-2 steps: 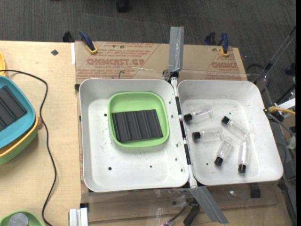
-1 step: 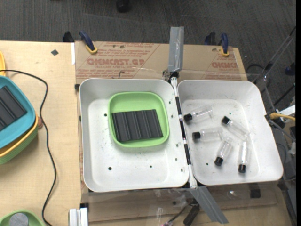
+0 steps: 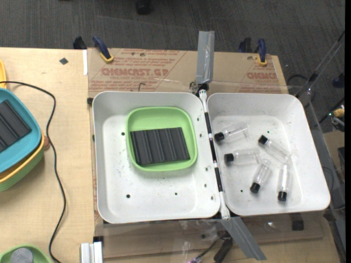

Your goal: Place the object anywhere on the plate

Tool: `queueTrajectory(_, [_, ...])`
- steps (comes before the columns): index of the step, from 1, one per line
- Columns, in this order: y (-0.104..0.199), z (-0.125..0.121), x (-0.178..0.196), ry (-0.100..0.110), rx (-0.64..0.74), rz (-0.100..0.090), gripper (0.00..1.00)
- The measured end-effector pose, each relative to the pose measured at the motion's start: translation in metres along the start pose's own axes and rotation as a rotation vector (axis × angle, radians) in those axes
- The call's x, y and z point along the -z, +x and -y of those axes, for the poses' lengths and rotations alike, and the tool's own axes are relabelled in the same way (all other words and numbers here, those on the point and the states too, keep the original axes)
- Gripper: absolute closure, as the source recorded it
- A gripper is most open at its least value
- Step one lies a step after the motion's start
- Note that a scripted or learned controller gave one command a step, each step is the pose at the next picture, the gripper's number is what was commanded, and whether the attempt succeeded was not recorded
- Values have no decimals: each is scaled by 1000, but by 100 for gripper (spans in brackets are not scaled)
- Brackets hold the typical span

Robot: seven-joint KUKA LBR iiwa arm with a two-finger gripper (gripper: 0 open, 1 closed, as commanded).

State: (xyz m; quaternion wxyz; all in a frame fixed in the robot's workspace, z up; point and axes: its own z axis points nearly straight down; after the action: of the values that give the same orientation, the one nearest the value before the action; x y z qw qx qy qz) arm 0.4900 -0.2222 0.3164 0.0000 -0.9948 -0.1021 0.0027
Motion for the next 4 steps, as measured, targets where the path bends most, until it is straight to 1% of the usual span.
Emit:
queueTrajectory(1, [-2,0,-41,1,-6,0,0])
queueTrajectory(2, [-6,11,-59,2,-7,0,0])
queueTrajectory(3, [-4,1,-73,2,-7,1,0])
queueTrajectory(4, [-12,3,-70,2,-6,0,0])
